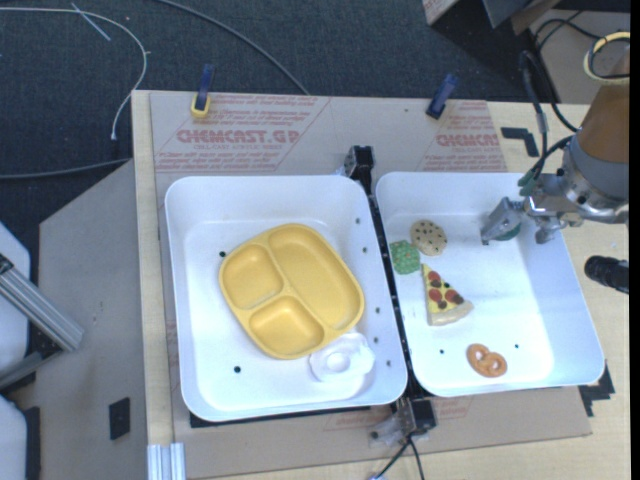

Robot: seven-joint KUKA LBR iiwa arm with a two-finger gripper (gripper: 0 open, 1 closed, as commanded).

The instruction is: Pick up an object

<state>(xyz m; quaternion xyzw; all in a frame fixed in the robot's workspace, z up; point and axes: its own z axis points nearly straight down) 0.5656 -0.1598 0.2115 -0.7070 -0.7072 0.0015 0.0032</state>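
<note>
In the right bin [560,298] lie a chocolate-chip cookie [428,234], a green toy piece [405,258], a pizza slice [442,296] and a pretzel [487,360]. My gripper [522,228] hangs over the bin's far right part, well to the right of the cookie. It is open, with nothing between its fingers [499,224]. The left bin [190,268] holds a yellow divided tray [290,288] and a white fried-egg toy [340,360] near its front right corner.
The two bins meet at a black divider [385,268]. Blue clamps [203,90] [441,96] pin the cardboard base at the back. Cables and the arm's grey body [600,168] stand at the right edge.
</note>
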